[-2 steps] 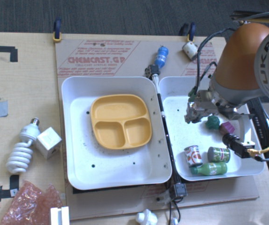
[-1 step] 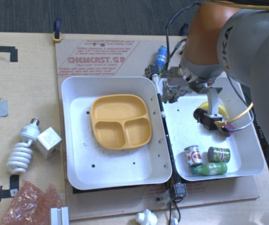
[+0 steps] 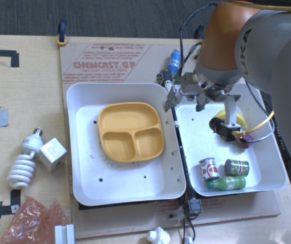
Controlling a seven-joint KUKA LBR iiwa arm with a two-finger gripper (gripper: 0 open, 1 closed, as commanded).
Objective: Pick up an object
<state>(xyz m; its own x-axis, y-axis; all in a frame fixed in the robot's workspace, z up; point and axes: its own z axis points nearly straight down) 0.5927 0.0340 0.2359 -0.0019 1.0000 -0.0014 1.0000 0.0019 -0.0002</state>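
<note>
At the upper left corner of the right bin [image 3: 196, 131], by the rim shared with the left bin [image 3: 84, 172], the gripper [image 3: 185, 101] is seen with its fingers apart and nothing between them. A yellow object [image 3: 240, 119], partly hidden, is found to the right of the fingers, near but not touching. Lower in the right bin, well apart from them, a red-and-white can [image 3: 208, 168], a green can [image 3: 236, 166] and a green bottle [image 3: 226, 183] laid on its side are grouped. A yellow divided plate [image 3: 131, 131] is held in the left bin. "CHEMCAST" is printed in red on the cardboard sheet [image 3: 104, 60] above the bins.
</note>
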